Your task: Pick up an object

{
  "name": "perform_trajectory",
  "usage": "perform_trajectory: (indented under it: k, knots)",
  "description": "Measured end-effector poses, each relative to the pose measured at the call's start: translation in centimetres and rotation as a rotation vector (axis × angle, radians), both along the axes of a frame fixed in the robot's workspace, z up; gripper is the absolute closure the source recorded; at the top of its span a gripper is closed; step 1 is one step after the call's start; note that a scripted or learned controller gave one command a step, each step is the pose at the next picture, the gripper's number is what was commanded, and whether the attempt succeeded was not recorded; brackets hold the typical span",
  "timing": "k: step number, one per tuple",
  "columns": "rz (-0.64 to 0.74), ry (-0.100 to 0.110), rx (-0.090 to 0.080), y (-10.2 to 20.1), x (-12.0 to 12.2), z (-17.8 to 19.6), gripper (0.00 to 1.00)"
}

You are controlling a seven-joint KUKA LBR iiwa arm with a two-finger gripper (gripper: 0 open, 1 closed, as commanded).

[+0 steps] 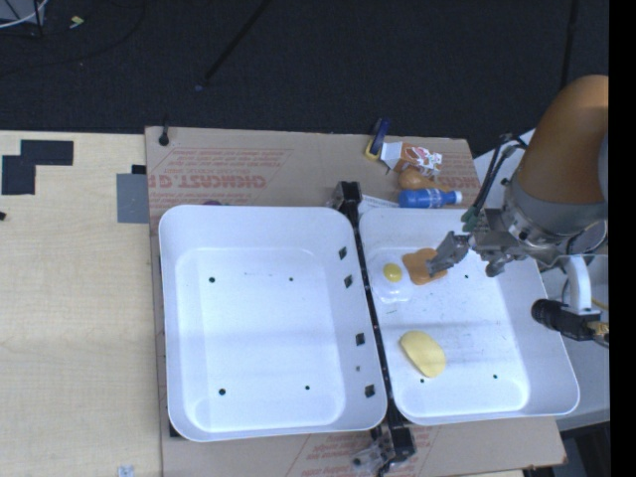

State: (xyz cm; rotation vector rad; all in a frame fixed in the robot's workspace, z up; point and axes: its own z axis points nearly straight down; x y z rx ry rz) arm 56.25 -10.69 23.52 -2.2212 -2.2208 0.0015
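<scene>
The right bin (537, 376) holds three things. A small yellow ball (394, 272) lies near its left wall. Just to the ball's right lies an orange piece (423, 267). A larger yellow lump (423, 353) rests nearer the front. My gripper (449, 251) reaches in from the right, low over the bin, and its dark tip meets the orange piece's right edge. From this angle I cannot make out whether it grips the piece.
The left bin (258, 215) stands beside the right one, with a black clip strip (360, 306) between them. Behind the bins, on the cardboard, lie a blue bottle (429, 199), a brown item (411, 178), a red-and-white packet (423, 157) and a blue-yellow item (378, 139).
</scene>
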Motion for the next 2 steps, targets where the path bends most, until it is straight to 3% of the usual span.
perform_trajectory:
  k: [1,2]
  knots:
    - [0.005,0.01,0.005,7.3,-4.2,-5.1,0.0]
    - [-0.004,0.0,0.0,2.0,-3.3,-15.0,0.0]
